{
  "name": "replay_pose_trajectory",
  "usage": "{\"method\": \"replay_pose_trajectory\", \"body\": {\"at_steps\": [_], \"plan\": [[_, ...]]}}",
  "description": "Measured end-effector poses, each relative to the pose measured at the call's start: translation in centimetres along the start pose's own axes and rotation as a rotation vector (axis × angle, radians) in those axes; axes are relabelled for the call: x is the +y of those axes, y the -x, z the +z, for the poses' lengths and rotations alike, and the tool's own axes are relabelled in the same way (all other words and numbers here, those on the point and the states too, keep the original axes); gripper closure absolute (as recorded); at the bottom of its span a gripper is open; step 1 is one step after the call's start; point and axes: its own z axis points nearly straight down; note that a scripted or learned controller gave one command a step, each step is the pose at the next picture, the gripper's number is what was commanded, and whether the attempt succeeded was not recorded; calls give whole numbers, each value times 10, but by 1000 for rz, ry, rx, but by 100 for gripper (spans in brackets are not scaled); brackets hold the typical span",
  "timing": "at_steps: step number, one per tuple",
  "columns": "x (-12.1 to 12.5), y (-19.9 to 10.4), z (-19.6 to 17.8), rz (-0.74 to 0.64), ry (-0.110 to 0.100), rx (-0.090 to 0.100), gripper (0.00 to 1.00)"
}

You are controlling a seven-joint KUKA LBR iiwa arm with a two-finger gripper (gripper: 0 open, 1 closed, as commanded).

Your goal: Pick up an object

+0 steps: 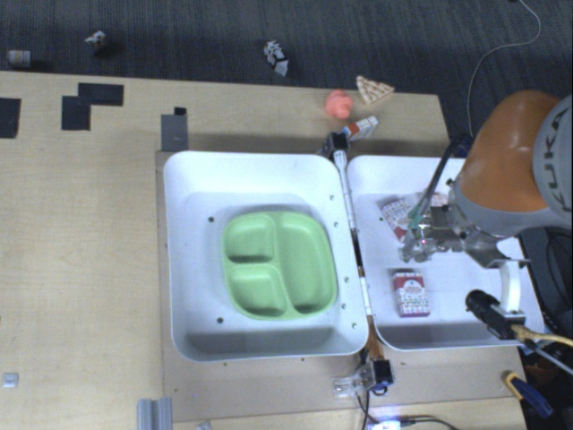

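Nothing is lifted yet — your gripper [417,243] hangs over the right bin [448,334], near its middle; its grip I cannot tell. The red box [410,294] lies free near the bin's front edge — the pick remains.

End effector [417,242] above red box [410,294] — right bin [448,337]

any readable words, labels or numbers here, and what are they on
"UK": part of large dark lettering on the arm's grey housing, cut off at the frame edge.
Red and white packet in the right bin: print too blurred to read.
Crumpled wrapper: print unreadable.
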Motion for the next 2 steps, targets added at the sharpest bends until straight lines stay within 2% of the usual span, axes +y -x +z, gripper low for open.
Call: {"method": "replay_pose_trajectory", "body": {"at_steps": [1,2], "plan": [[0,0,0,0,-1,0,0],[7,54,128,3,5,-2,0]]}}
